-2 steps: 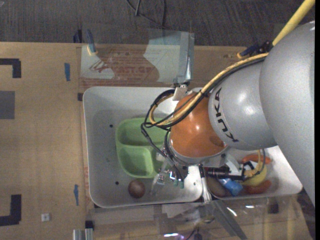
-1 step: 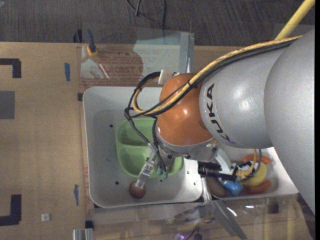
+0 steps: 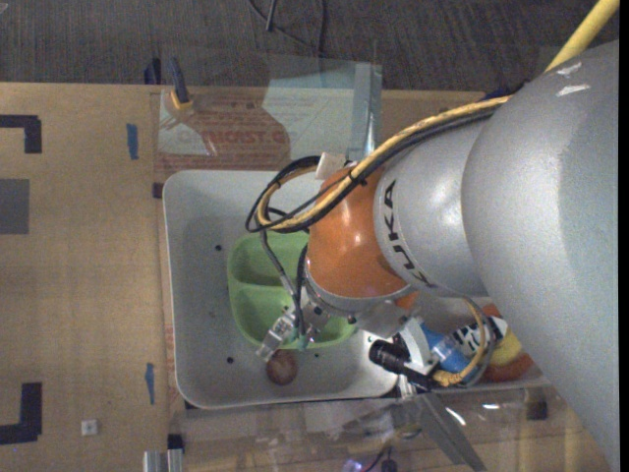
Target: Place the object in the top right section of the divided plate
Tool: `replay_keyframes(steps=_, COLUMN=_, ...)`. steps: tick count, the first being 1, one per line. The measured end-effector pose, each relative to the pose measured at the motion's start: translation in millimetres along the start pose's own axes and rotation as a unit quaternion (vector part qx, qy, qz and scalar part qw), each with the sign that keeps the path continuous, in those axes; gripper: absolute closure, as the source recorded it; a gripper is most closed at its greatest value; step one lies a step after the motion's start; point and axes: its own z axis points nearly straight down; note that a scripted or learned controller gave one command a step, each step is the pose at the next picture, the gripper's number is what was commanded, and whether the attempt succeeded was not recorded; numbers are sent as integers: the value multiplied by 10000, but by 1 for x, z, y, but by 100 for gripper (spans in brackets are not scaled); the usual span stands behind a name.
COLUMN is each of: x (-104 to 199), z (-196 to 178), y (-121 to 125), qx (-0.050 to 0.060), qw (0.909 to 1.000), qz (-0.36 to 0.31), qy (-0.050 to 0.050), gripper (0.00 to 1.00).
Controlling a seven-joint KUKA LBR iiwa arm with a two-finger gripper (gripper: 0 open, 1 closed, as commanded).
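Arm (image 3: pixel 462 214): grey with orange band, reaching in from right, covering much of both bins.
Gripper (image 3: pixel 285 330): low over near edge of green divided plate (image 3: pixel 251 283), just above brown object; finger state unclear.
Brown object (image 3: pixel 282 367): small, round, lying on white bin floor (image 3: pixel 197 293) just outside plate, apart from gripper.
Cables (image 3: pixel 285 190): black and yellow, looping along wrist.
Second bin: colourful items (image 3: pixel 491 347) partly hidden beneath arm.

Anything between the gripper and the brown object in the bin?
Nothing visible. The gripper sits just above the brown object, which lies on the white bin floor beside the green divided plate.
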Motion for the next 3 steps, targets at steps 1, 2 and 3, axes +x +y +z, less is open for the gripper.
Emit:
replay_keyframes(steps=1, x=9, z=-5, y=1, qx=45, qw=9999, qz=-59, qy=99, gripper=100)
replay_keyframes(steps=2, x=-87, z=-99, y=-90, qx=126, qw=9992, qz=-370, qy=43, gripper=100)
replay_keyframes(steps=3, x=-84, z=-97, y=-90, qx=140, qw=9991, qz=-389, qy=77, gripper=0)
